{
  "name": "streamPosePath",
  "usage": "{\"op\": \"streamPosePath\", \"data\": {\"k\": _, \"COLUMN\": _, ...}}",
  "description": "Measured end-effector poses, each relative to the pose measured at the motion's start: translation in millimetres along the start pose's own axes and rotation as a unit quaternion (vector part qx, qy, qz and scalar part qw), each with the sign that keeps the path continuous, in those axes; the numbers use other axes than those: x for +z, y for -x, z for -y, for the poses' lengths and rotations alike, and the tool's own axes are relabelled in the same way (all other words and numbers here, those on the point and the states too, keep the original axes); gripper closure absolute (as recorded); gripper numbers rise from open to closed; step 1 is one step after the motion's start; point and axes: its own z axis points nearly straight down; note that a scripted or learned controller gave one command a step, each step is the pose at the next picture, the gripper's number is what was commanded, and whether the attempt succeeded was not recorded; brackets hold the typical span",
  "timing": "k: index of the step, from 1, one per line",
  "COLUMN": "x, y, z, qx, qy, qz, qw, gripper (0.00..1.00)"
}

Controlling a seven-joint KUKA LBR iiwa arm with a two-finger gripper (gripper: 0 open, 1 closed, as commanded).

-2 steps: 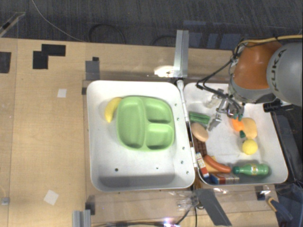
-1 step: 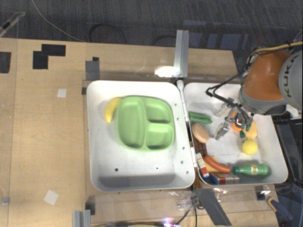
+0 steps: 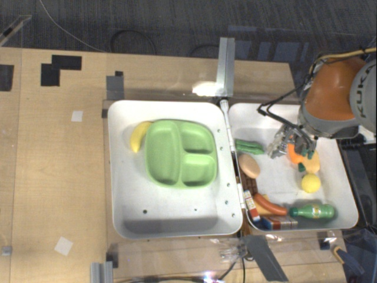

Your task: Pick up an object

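Observation:
My gripper (image 3: 287, 143) hangs over the back half of the right bin (image 3: 347, 187), below the orange wrist band. Just right of it lie an orange carrot-like piece (image 3: 296, 154) and a pale yellow item (image 3: 311, 164). A yellow lemon (image 3: 310, 183) sits nearer the front. A green bottle (image 3: 310, 211) lies along the front wall, beside a red sausage (image 3: 269, 204). A tan egg-shaped item (image 3: 250, 167) and a green pod (image 3: 250, 148) lie at the bin's left side.
The left bin (image 3: 126, 211) holds a green divided plate (image 3: 178, 153) with a yellow banana (image 3: 139, 136) against its left edge. A metal post (image 3: 225, 66) stands behind the divider between the bins. Small markers lie at the right bin's front left corner (image 3: 272, 222).

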Motion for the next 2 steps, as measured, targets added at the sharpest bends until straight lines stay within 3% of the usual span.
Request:
{"op": "streamPosePath", "data": {"k": 1, "x": 0.6, "y": -0.4, "z": -0.1, "qx": 0.000, "qy": 0.000, "qz": -0.001, "qw": 1.0000, "gripper": 0.00}}
{"op": "streamPosePath", "data": {"k": 2, "x": 14.6, "y": -13.6, "z": -15.5, "qx": 0.002, "qy": -0.002, "qz": -0.007, "qw": 1.0000, "gripper": 0.00}}
